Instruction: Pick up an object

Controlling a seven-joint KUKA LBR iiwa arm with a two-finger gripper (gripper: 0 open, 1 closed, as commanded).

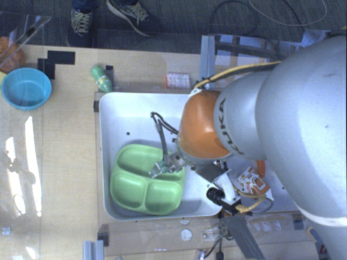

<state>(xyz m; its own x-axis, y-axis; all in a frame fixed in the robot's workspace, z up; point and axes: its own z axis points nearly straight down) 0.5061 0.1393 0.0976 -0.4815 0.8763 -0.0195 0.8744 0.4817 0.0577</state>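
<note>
Gripper (165,166) hovers over the green divided tray's (145,186) right rim in the white bin (116,118); finger state cannot be told. Gripping well likely means straddling that thin rim squarely.

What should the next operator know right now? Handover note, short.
Gripper: low over the green divided tray, at its upper right rim; finger state not readable.
Tray lies in the left white bin, toward its near side.
Green bottle and blue bowl sit on the bench outside the bins.
Done: arm is down at the tray.
Left: confirm a grasp, then lift.
</note>
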